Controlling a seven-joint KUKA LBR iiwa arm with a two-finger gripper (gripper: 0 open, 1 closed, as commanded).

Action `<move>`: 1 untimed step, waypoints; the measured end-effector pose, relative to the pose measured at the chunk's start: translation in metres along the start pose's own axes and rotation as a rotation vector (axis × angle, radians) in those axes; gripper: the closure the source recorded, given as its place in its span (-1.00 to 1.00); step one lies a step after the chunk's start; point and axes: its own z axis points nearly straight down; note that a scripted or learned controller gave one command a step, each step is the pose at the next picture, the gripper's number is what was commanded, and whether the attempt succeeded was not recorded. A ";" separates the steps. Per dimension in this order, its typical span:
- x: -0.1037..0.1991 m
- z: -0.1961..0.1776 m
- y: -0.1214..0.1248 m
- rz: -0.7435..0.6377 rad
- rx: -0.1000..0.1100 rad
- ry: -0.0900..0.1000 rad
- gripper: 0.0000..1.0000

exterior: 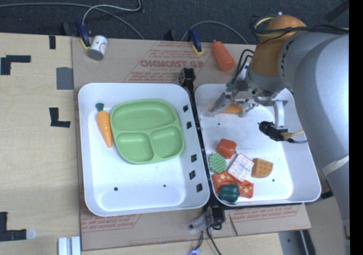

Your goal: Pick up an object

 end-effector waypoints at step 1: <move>0.010 0.000 0.000 0.004 -0.003 -0.008 -1.00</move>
